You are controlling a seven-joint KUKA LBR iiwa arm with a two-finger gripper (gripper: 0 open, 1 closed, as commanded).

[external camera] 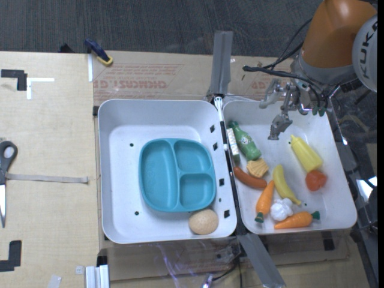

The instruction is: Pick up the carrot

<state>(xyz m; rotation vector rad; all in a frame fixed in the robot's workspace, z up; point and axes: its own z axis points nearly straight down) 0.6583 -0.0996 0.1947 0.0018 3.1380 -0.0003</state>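
Two orange carrots with green ends lie in the right bin point(339, 161). One carrot point(264, 200) stands lengthwise at the front middle, and the other carrot point(294, 221) lies along the front wall. A white garlic bulb point(280, 209) sits between them. My gripper point(280, 123) hangs over the back of the right bin. It is well behind both carrots and nothing shows in its grasp.
The right bin also holds a green bottle point(245, 141), a sausage point(249, 177), a banana point(284, 183), a yellow vegetable point(306, 153) and a red tomato point(315, 180). The left bin point(117, 161) holds a blue divided plate point(178, 174) and a beige potato point(203, 222). Scissors point(6, 161) lie at far left.
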